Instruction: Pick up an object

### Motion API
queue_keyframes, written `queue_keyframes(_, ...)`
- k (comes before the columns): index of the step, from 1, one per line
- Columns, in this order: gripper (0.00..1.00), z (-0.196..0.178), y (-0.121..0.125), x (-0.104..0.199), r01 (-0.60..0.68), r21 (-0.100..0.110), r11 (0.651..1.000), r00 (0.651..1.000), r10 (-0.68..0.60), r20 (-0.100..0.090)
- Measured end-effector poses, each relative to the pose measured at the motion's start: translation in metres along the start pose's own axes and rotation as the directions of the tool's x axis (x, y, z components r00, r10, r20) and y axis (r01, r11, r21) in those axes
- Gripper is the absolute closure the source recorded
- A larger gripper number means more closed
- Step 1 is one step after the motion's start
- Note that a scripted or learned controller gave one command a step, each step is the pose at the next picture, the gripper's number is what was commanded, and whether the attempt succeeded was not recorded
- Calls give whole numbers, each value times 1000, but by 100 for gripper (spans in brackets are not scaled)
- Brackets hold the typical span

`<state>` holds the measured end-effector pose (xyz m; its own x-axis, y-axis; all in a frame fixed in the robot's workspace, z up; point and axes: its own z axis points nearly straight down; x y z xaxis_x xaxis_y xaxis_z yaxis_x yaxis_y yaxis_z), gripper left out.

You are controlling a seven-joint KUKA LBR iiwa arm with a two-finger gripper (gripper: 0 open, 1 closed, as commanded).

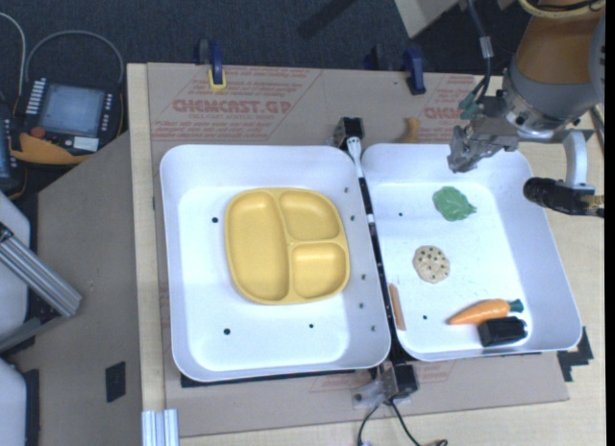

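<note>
Gripper: two-finger gripper (463, 161) on the grey arm with the orange band hung over the far edge of the right-hand shallow white bin (543, 252), nothing between its fingers that I could see. Wide or narrow, honestly couldn't tell, it was too small and dark at that angle.

Closest target: crinkly green leaf-shaped piece (453, 204), sitting just in front of the gripper in the far half of that bin. I'd have gone for this one.

How I'd do it: shift a little toward the near side, centre over the green piece, go straight down. It looked flat and floppy, so pinch low across the narrow way or the fingers probably close on air.

Other options: round tan cookie with dark chips (431, 263) was mid-bin, well apart from everything, but flat too. Orange carrot with a green top (481, 311) lay near the front edge, touching or nearly touching a small black block (503, 332), so a grab there risked bumping both.

In the way: not much. The green piece had open floor all round it.

Neighbour: left white bin (192, 242) held a yellow three-compartment plastic tray (286, 244), well away from the gripper.

Edge stuff: thin brown stick (395, 305) lay along the rim between the bins.
</note>
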<state>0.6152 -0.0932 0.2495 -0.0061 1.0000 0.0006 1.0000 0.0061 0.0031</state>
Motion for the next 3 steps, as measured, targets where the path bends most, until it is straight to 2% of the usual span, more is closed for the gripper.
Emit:
queue_keyframes(1, 100, 12, 1, 53, -1, 6, 1000, 1000, 1, -1)
queue_keyframes(2, 100, 24, 14, 112, 0, 2, 1000, 1000, 0, -1)
queue_keyframes(3, 100, 14, 26, 164, -1, -1, 1000, 1000, 1, 0)
